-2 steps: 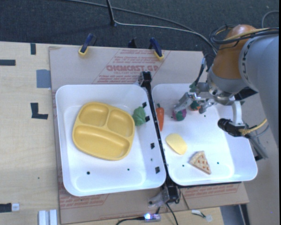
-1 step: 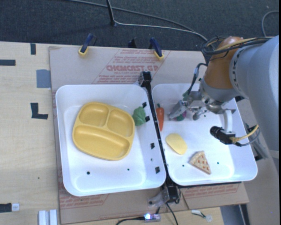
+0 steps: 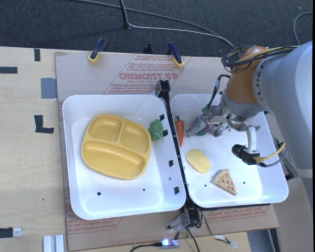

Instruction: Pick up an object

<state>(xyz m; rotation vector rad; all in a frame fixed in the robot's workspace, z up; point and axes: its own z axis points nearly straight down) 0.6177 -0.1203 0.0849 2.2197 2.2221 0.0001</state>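
Hovering gripper (image 3: 195,128) | fingers parted, ungrasping | carrot (image 3: 179,132) just left of fingertips

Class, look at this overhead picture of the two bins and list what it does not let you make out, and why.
- Gripper: small and cluttered, so its finger state is unreadable.
- Carrot: whether the gripper touches it cannot be told.
- Green toy: too small to identify; sits between the yellow divided tray and the bin divider.
- Right bin: its far right part is covered by the arm.
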